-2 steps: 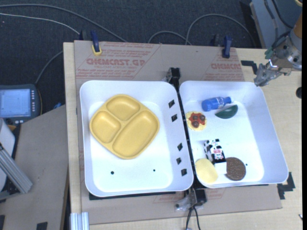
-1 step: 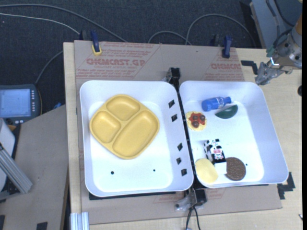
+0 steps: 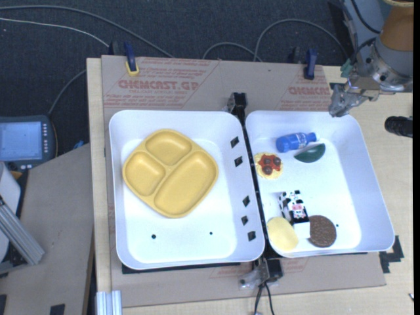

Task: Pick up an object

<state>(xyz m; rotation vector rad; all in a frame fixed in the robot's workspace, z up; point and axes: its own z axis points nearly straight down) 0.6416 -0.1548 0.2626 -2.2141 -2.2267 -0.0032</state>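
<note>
The gripper (image 3: 339, 105) hangs over the far right corner of the right bin (image 3: 367, 176), just above its back rim, w/ nothing between the jaws; whether they're apart or together can't be told from this angle, too small and dark. No object is picked yet. Candidates all sit in the right bin: a blue bottle (image 3: 294, 141) lying on its side, a dark green curved piece (image 3: 310, 153) touching or just beside it, a small pizza-like toy (image 3: 269, 165) near the divider, a black-and-white cow-print item (image 3: 294, 206), a yellow rounded piece (image 3: 282, 234) and a brown disc (image 3: 322, 231) at the near edge. The left bin (image 3: 125, 195) holds a yellow divided plate (image 3: 170, 172). Risks, as judgement: the bottle is nearest but round, so it prob. rolls or squirts out if the jaws close off-centre; the green piece so close beside it could block one finger or get nudged. Descending from the present spot likely clips the bin rim. The disc and pizza toy look flat, so fingers may slide over them and close on air. The cow item, yellow piece and disc are crowded, so one could get knocked.
</note>
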